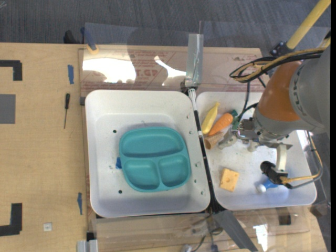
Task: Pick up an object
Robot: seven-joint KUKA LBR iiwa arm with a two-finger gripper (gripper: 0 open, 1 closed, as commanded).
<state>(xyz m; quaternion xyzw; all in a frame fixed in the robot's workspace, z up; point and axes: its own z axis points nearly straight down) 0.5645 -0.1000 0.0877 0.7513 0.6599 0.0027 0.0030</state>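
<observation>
Standing low over the right bin (pixel 247 196), the pincer (pixel 242 133) sits right of centre in the frame, just beside the carrot (pixel 223 122). Whether it is open or closed cannot be told from this angle, and nothing is seen gripped. The carrot, judged the likeliest target by nearness, lies at a slant in the upper left of that bin, next to the banana (pixel 210 117); whether the two touch cannot be settled. Both look like toy food and are judged light, stiff and smooth, so liable to slip or roll under a poor pinch. Recommended hold: across the carrot's thicker middle, square to its long axis, away from the tapering tip. The banana is curved and lies close to the bin wall, leaving little room on that side. The cheese (pixel 229 179), a flat wedge lower in the bin and well apart from the other two, is judged light and firm, with flat sides that suit a grip. Count: two bins; one carrot, one banana, one cheese wedge and one small blue piece (pixel 265 187) in the right bin; one teal plate (pixel 155 159) of three compartments in the left bin (pixel 100 119). Both bins rest on the counter (pixel 42 140).
</observation>
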